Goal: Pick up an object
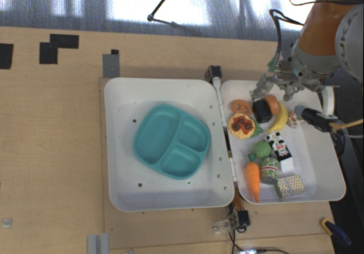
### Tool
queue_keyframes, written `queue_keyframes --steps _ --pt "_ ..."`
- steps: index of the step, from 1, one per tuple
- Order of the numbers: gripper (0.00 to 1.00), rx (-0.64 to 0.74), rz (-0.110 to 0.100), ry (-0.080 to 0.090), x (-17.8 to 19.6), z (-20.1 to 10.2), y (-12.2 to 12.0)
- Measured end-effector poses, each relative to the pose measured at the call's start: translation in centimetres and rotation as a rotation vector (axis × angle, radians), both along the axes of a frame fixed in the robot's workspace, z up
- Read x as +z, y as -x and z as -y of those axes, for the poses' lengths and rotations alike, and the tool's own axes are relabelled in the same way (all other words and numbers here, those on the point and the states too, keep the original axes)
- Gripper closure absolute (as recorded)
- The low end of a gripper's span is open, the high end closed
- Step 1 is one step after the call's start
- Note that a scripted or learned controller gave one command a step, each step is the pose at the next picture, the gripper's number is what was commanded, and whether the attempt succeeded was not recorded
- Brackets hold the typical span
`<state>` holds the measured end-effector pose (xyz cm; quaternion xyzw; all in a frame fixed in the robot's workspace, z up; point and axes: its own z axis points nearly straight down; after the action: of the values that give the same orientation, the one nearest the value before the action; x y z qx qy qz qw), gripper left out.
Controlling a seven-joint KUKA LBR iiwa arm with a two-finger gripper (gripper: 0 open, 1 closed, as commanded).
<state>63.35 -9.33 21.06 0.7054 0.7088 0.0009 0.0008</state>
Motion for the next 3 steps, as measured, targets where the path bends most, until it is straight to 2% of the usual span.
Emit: queue_keyframes --steps 1,2,3 --pt "0.0 -0.003 -0.003 0.001 -7.7 6.2 -2.3" --pt "0.0 0.0 0.016 0.004 -10.0 7.0 -2.5" --pt "0.0 0.0 0.021 0.003 -10.5 6.8 -2.4"
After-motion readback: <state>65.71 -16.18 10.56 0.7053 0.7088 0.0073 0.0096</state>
